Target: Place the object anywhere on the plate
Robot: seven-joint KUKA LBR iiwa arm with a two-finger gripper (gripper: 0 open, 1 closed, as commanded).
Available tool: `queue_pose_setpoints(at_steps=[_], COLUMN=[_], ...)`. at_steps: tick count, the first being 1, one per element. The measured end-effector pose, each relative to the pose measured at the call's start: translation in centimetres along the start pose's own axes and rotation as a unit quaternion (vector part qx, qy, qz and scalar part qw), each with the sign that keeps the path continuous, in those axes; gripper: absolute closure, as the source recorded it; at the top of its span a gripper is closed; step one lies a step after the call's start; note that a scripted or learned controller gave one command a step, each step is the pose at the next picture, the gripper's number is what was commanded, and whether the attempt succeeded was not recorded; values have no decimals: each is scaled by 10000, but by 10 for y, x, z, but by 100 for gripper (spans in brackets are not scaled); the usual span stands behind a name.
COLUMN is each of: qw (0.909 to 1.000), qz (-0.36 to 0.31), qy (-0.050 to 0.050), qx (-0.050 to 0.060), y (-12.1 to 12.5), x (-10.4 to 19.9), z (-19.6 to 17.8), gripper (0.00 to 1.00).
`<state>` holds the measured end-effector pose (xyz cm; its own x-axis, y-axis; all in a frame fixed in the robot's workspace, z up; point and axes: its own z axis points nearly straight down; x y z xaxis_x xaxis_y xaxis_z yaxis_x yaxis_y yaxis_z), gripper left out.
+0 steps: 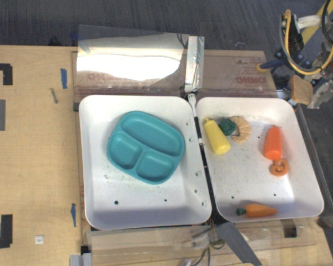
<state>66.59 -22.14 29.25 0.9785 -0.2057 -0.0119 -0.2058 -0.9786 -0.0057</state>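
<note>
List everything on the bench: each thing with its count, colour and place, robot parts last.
Bins: 2, white, side by side on the bench; left bin, right bin.
Plate: 1, teal, three compartments, in the left bin.
Yellow bottle: 1, yellow, upper left of the right bin.
Green and tan toy: 1, dark green and tan, touching the bottle's right side.
Orange bottle: 1, orange, right part of the right bin.
Orange ring: 1, orange, just below the orange bottle.
Carrot: 1, orange with green end, near the right bin's front wall.
Robot cabling: yellow and grey, upper right, outside the bins.
</note>
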Motion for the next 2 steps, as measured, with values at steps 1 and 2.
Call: queue_pose_setpoints(at_steps=[1, 2], qw=[10000, 10000], qz=[-37, -33], qy=[24, 42], qx=[-3, 17], y=[0, -1], x=[1, 1], z=[28, 15], gripper=[100, 100])
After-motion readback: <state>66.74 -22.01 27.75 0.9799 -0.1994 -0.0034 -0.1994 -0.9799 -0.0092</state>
